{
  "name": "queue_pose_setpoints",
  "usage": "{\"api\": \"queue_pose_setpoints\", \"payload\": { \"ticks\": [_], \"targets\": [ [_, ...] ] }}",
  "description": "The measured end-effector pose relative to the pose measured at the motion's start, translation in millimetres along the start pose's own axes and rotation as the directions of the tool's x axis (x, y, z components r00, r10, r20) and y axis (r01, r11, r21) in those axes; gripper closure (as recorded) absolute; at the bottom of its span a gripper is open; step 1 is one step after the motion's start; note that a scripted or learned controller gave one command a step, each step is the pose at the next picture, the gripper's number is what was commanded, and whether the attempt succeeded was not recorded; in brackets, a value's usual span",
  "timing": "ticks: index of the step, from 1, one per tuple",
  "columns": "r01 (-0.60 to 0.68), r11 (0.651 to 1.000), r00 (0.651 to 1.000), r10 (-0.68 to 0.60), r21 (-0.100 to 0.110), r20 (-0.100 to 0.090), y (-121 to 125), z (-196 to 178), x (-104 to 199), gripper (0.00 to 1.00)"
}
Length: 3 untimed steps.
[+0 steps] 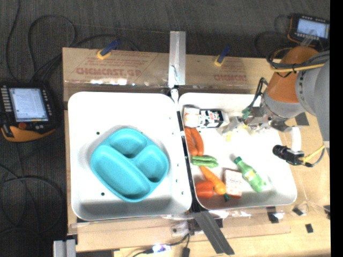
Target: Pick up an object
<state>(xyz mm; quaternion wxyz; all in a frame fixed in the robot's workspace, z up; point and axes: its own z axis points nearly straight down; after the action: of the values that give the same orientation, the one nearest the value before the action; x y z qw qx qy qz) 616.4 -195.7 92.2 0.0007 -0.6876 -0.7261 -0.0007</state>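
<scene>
Fingers of the gripper [240,126] are too small and blurred to tell whether they stand open or closed; they sit low over the far part of the right bin [278,197], with nothing seen between them. At that bin's near edge lie an orange carrot [213,180], a red piece [203,189] touching it, and a small brown carton [232,183] just beside them. A green bottle [250,174] lies tilted next to the carton. Farther back, a green pod [204,160] rests across a second carrot [193,140] along the bin's left wall. At the far left corner lies a black and white carton [206,118], near the gripper. The left bin [86,111] holds a teal divided tray [129,163], tilted, in its middle.
</scene>
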Motion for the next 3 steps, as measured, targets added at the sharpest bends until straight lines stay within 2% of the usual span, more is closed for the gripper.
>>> {"api": "queue_pose_setpoints", "payload": {
  "ticks": [1,2,3],
  "targets": [
    [-0.002,1.0,1.0,0.002,-0.006,0.004,-104.7,2.7,11.5,0.0],
    [0.0,1.0,1.0,0.0,-0.01,0.004,-102.8,-6.9,12.7,1.0],
    [-0.249,0.969,0.969,0.249,-0.008,-0.001,-73.9,1.6,-7.9,1.0]
  ]
}}
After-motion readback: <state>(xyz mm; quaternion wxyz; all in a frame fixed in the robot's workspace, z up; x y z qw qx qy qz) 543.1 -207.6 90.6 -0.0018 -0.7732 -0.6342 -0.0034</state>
